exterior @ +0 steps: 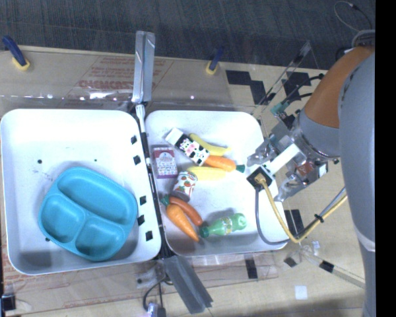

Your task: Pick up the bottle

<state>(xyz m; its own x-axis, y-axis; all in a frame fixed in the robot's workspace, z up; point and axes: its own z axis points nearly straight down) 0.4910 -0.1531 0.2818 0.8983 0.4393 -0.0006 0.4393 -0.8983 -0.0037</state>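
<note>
Lying on its side near the front wall of the right bin [204,119]: a green bottle [223,225], long axis running roughly left to right with a slight upward tilt toward the right, the paler end pointing right. Just left of it, nearly touching, two carrots [183,218]. Farther back in the same bin, a yellow banana [211,174], a small dark red packet [164,162] and a black-and-white spotted block [194,150]. In the left bin [26,131], a blue divided tray [87,211]. Poised over the right bin's right rim, well apart from the bottle, the claw [269,166] on the grey and orange arm [336,104]; opening impossible to tell, nothing seen between its fingers. Beneath both bins, a brown surface [185,68].
</note>
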